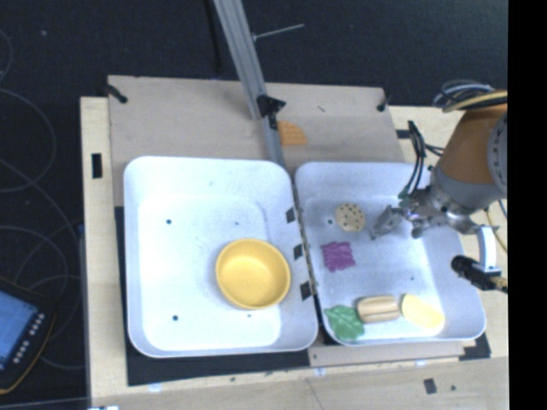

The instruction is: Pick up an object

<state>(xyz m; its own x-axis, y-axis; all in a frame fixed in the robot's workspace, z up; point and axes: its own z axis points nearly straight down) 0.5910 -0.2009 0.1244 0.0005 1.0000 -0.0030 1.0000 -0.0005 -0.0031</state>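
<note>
My gripper [386,223], spread and holding nothing, hovers center-right, angled toward the round tan disc [349,216] I judge easiest to take.

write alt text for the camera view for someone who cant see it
A grey and orange robot arm reaches from the right, its gripper low over the right white bin near a tan perforated disc, purple piece, green piece, tan cylinder and yellow piece. The left bin holds a yellow bowl.
</note>
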